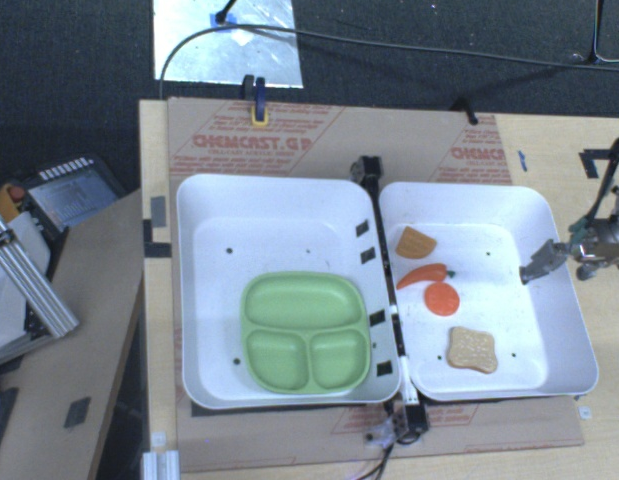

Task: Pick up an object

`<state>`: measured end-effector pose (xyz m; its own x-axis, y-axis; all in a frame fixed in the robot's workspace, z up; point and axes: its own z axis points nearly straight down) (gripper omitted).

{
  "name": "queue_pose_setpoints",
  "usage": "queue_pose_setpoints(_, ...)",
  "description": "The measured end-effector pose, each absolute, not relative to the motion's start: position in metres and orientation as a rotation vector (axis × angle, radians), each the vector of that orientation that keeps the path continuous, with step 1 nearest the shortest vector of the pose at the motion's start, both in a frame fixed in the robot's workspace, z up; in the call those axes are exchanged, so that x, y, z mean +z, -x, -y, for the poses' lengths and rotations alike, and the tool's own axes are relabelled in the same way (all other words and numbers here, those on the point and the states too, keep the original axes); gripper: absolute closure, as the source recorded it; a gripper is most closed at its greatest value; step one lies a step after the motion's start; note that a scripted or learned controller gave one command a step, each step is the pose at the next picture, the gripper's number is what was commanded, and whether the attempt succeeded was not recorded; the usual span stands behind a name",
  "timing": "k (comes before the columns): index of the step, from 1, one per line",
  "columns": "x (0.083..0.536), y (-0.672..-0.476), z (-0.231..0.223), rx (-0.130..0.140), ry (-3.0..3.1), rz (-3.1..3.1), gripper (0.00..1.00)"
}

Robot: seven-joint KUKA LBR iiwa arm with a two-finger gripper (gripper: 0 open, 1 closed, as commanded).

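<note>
The right bin (564, 363) holds several toy foods. An orange-brown wedge (416, 241) lies at the upper left, with a red-orange chilli pepper (422, 275) just below it. A round red slice (441, 299) sits right under the pepper, close to or touching it. A tan slice of toast (473, 349) lies nearer the front. My gripper (537, 264) hangs over the bin's right side, near its right wall, well apart from every food piece. Nothing shows in it.
The left bin (204, 268) carries a green divided plate (304, 330) with three compartments. A black clip strip (381, 268) runs along the seam between the bins. Cables cross the dark floor behind the bench, and grey equipment (34, 258) stands at the left.
</note>
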<state>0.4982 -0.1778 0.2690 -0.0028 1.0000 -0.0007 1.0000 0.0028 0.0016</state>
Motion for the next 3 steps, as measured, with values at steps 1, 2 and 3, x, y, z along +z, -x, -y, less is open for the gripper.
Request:
queue_pose_setpoints(1,0.218,-0.506,0.170,0.001,-2.219,-2.224,0.00)
queue_pose_setpoints(2,0.167,-0.510,0.160,-0.001,-2.222,-2.224,0.00)
queue_pose_setpoints(3,0.121,-0.502,0.162,-0.002,-2.223,-2.224,0.00)
